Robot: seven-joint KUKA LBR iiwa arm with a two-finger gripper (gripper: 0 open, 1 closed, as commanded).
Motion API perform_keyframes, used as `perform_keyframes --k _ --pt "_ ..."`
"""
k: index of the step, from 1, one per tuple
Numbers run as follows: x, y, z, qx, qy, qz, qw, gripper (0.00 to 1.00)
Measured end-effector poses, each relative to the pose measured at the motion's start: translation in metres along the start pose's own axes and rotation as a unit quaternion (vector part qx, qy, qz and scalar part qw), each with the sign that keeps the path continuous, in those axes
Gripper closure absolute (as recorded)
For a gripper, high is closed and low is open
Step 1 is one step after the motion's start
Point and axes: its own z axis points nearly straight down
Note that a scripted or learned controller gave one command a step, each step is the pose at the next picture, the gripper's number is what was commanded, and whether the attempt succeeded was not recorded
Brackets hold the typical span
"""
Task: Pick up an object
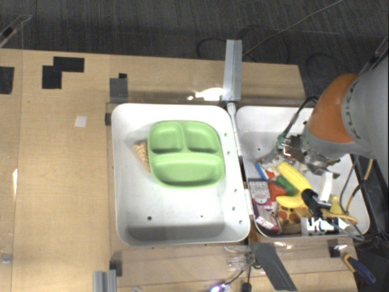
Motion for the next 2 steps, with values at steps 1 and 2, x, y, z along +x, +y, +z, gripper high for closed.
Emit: perform_keyframes --k 1,2 --pt "0.004 0.003 -0.010 -0.003 0.003 -0.004 1.0000 1.00" --pt "0.068 0.044 -0.100 0.010 -0.002 0.055 0.9984 1.00"
